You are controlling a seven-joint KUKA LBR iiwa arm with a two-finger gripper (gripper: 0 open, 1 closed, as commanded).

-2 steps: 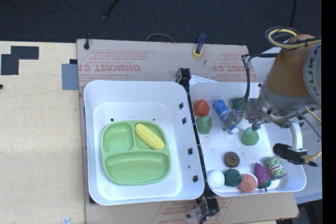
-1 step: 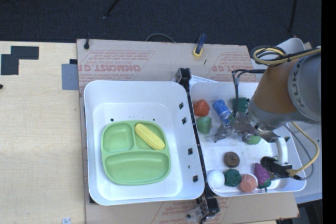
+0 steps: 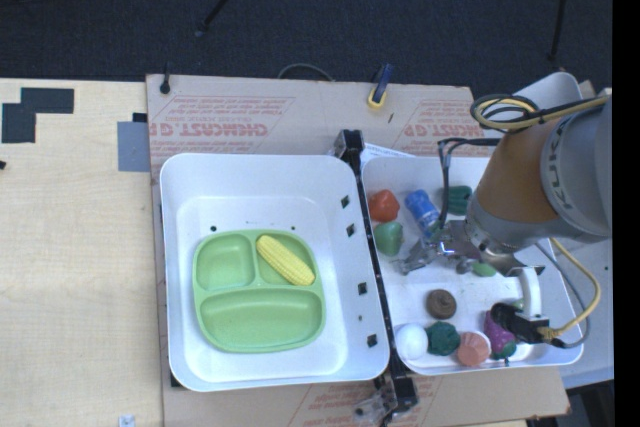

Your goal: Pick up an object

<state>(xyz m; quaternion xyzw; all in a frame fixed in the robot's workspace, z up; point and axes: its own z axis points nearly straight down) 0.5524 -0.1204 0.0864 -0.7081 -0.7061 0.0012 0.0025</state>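
I see arm (image 3: pixel 545 180) reaching from right, wrist low over right bin (image 3: pixel 400 177) centre; jaws near blue bottle (image 3: pixel 422 209); jaw state: cannot tell.

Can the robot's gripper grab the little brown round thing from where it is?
Probably yes. The brown round thing lies alone on bare bin floor in the right bin, just below the gripper, with nothing on top of it.

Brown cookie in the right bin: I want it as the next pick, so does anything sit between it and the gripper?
Nothing visible does. The gripper hangs just above-left of the brown cookie, with bare bin floor between them. The green piece lies left of the gripper, off that path.
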